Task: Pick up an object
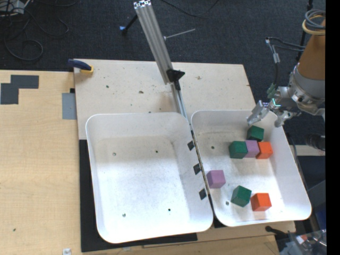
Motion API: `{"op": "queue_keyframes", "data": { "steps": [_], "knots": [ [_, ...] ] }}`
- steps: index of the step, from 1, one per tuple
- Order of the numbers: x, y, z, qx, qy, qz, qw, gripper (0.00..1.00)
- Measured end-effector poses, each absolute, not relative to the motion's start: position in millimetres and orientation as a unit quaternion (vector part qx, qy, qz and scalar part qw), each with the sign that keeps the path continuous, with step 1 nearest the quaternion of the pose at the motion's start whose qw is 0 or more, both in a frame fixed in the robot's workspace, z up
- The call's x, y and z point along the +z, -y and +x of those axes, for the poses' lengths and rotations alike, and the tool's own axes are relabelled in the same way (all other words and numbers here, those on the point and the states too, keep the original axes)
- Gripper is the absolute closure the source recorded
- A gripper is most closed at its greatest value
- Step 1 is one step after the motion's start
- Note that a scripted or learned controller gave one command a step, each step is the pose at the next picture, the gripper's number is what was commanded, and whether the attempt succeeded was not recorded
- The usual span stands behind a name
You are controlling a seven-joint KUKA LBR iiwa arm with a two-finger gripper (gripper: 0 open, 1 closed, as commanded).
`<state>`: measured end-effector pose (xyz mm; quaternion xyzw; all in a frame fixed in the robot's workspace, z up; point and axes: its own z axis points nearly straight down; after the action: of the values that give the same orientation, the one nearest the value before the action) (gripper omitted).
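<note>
Nearest, within right bin [297, 195]: orange cube [261, 201], green cube [241, 195], purple cube [215, 178]. Farther back, green-purple-orange row [251, 149], dark green cube [256, 133]. Just above that cube, pincer [269, 115], spread apart, grasping nothing. No legible writing anywhere.

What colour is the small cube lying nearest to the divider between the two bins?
Light purple cube, seen in the camera view.
</note>
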<state>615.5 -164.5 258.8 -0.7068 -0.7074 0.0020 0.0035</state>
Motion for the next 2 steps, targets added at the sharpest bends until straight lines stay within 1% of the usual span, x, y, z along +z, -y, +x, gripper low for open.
{"op": "queue_keyframes", "data": {
  "steps": [1, 2],
  "knots": [
    [262, 164, 616.3, 0.0009, 0.708, -0.706, 0.001, 0.0],
    [214, 156, 612.5, 0.002, 0.708, -0.706, 0.003, 0.0]
  ]
}}
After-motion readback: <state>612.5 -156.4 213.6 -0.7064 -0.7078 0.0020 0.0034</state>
